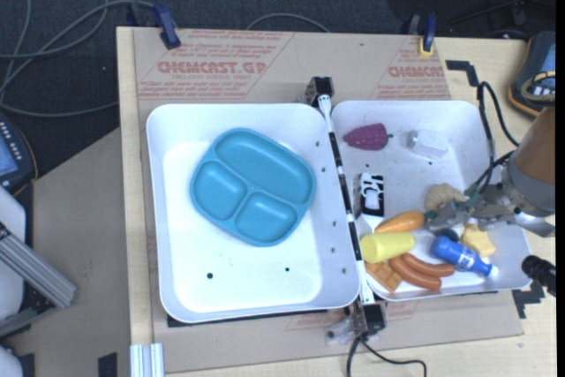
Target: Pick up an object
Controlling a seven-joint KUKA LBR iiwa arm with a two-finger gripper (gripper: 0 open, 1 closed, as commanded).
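The right bin [459, 112] holds a pile of toy food near its front. There is an orange carrot [404, 221], a yellow cylinder [387, 246], red sausages [417, 270], a waffle piece [381, 276], a blue bottle [459, 256], a yellow cheese wedge [478, 240] and a tan lump [441, 195]. Further back lie a purple piece [366, 137] and a clear plastic item [426, 142]. My gripper [452, 216] reaches in from the right, low over the pile, between the tan lump and the blue bottle.
The left bin [168, 190] holds a blue divided plate [252, 184]. A black-and-white card [371, 193] lies by the divider between the bins. Cables run along the right bin's right wall [488, 115].
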